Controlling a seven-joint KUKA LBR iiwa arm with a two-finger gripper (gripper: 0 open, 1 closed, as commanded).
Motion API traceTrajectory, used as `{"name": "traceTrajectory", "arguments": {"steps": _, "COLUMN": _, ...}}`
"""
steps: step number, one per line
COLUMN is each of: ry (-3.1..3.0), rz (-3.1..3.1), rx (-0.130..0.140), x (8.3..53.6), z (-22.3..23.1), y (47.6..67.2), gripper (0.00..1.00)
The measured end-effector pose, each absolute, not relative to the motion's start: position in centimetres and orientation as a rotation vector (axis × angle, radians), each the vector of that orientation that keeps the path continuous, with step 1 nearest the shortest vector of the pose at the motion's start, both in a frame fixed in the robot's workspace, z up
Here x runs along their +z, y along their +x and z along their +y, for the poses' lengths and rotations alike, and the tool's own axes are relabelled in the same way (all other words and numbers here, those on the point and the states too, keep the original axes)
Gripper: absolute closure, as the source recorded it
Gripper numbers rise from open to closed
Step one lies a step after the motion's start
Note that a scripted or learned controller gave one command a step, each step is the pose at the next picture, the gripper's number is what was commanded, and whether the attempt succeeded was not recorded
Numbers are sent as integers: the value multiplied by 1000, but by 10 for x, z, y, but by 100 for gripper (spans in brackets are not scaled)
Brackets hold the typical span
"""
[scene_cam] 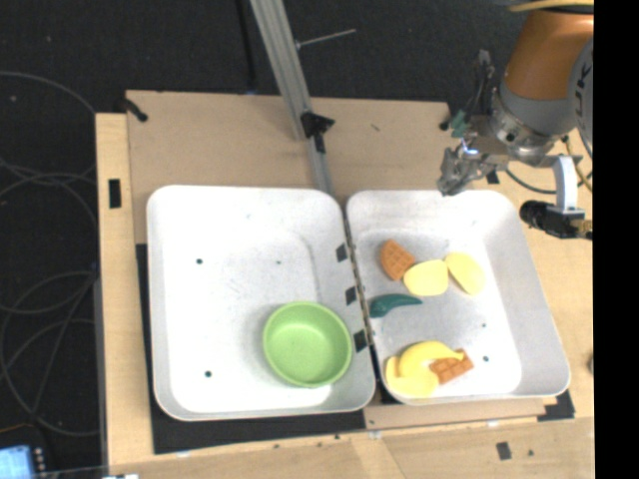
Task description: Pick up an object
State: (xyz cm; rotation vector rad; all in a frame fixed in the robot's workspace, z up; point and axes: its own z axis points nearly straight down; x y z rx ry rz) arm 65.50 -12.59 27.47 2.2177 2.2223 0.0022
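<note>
You see the gripper (461, 173) hanging over the far rim of the right bin (499, 218), at that bin's back edge, with the grey arm and its orange band (549, 28) rising up and to the right of it. Nothing sits between its tips, and it is too small and dark for you to tell how it stands, so treat its state as unknown.

Take the right bin as your landmark. Inside it, near the middle, you find an orange waffle-patterned piece (396, 258), and just to its right two pale yellow pieces: a rounded one (427, 278) and an oval one (465, 272) that touch or nearly touch each other. Below the waffle-patterned piece, close to the bin's left wall, lies a small dark teal piece (392, 305). At the bin's near edge you see a larger yellow piece (419, 365) with a small orange piece (451, 368) resting against or on it. All of these lie on the bin floor, well apart from the gripper.

Left of the right bin, touching it along the shared edge, is the left bin (200, 238). A green bowl (308, 343) sits upright in its near right corner, close to the divide.
</note>
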Motion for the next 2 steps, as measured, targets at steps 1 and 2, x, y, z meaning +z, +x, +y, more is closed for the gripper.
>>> {"name": "traceTrajectory", "arguments": {"steps": 1, "ry": 2217, "rz": 2227, "rx": -2, "x": 265, "z": -76, "y": 640, "gripper": 100}}
{"name": "traceTrajectory", "arguments": {"steps": 2, "ry": 2213, "rz": 2230, "rx": 2, "x": 267, "z": -18, "y": 633, "gripper": 100}}
